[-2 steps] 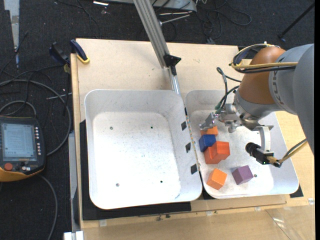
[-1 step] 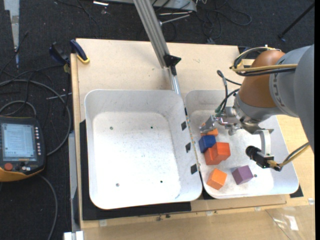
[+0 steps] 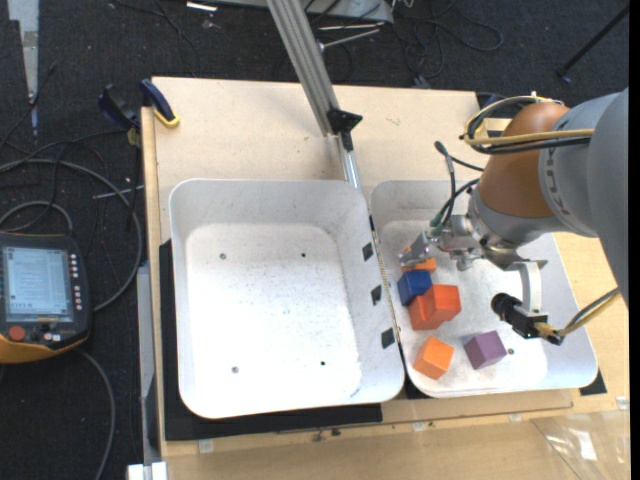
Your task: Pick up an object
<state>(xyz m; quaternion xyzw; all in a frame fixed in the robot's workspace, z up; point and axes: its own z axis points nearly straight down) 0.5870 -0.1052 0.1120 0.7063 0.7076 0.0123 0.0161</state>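
My gripper (image 3: 420, 255) hangs low over the left part of the right bin (image 3: 560, 368). Just under its tip a small orange piece (image 3: 427, 265) shows, and I cannot say whether it is held. A blue block (image 3: 414, 287) lies directly below the gripper, touching a red-orange block (image 3: 437, 306). An orange block (image 3: 435, 357) and a purple block (image 3: 485, 349) lie nearer the bin's front edge.
The left bin (image 3: 190, 268) sits beside the right one, sharing a raised divider (image 3: 385, 308). A slanted metal pole (image 3: 305, 58) ends at the bins' back edge. Cables and a black fitting (image 3: 520, 313) hang from the wrist over the right bin.
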